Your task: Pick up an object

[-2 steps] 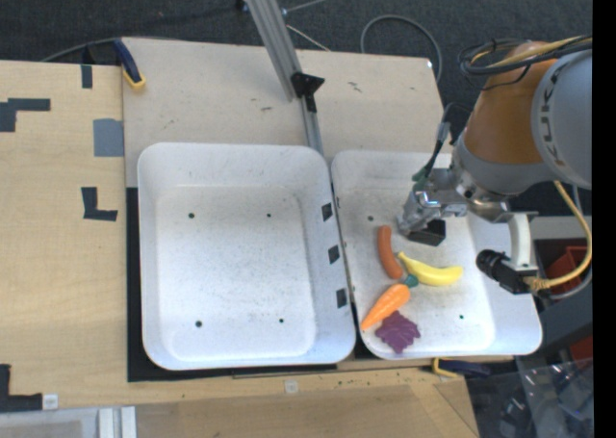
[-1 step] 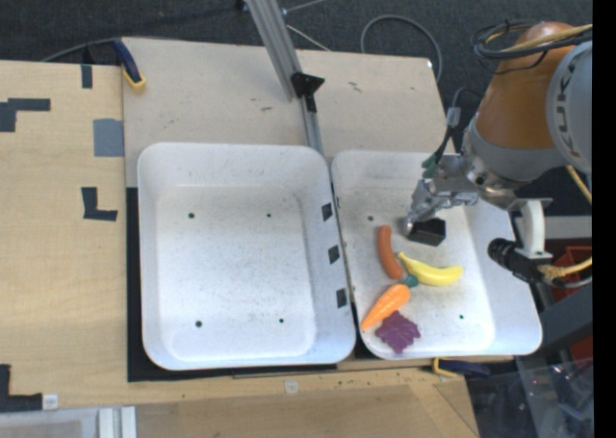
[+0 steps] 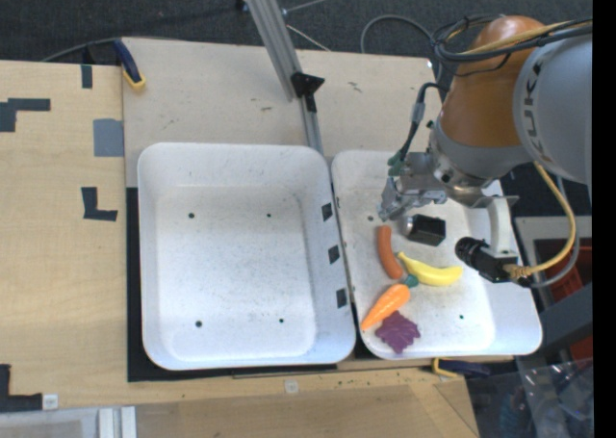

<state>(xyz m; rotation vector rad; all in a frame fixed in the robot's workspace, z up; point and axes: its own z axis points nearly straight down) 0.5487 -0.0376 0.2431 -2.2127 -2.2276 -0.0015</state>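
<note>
A pale wooden counter [image 3: 221, 109] stands on dark carpet, with grey and black tape marks on its left part and a slanted metal rail [image 3: 274, 32] crossing its far edge. Two shallow white bins sit side by side on it. The left bin [image 3: 159, 234] carries only dark specks. In the right bin [image 3: 510, 330], a sausage [image 3: 387, 251] lies near the middle; a banana [image 3: 431, 271] touches its near-right end, a carrot [image 3: 385, 304] lies just below the banana, and purple grapes [image 3: 397, 331] sit just beneath the carrot. The tool [image 3: 399, 203] hangs just above the sausage's far end, gripping nothing; whether it is open I cannot tell.
</note>
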